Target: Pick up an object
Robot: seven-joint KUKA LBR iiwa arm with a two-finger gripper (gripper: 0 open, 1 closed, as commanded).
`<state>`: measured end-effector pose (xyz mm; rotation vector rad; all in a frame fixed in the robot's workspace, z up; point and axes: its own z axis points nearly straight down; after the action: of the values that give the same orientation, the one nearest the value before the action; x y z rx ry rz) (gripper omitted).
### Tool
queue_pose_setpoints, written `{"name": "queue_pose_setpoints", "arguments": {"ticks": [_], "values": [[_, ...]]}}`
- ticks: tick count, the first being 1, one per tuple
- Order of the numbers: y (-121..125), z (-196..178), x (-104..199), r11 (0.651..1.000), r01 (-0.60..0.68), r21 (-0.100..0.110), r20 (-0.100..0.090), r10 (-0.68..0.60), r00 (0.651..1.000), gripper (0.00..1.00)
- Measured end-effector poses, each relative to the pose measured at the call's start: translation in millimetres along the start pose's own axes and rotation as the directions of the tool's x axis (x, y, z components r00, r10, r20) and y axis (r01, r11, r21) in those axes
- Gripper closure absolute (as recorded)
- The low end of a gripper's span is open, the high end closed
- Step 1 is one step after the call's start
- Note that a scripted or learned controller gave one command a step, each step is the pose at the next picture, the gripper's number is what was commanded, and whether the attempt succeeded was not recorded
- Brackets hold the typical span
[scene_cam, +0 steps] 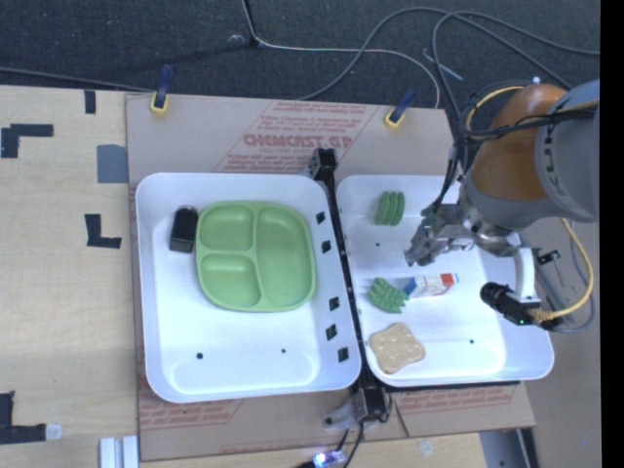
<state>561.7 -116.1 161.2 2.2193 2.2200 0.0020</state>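
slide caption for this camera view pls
Grey end effector over right white bin near small tube; green divided plate left.

In my right bin (526,359) I see a ridged green piece (390,208) at the back, a darker green piece (388,295) touching a small tube (434,285), and a tan cracker-like piece (396,348) in front.

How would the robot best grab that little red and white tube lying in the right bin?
Probably from straight above, closing across the tube at its middle. It lies flat and is long and narrow, so its short width suits the gripper; the green brush crowds its left end.
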Motion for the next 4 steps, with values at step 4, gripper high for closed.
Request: {"name": "queue_pose_setpoints", "arguments": {"ticks": [4], "values": [[16.9,-111.2,100.7,1.0,0.005,0.004,-0.001,-0.005,1.0,1.0]]}}
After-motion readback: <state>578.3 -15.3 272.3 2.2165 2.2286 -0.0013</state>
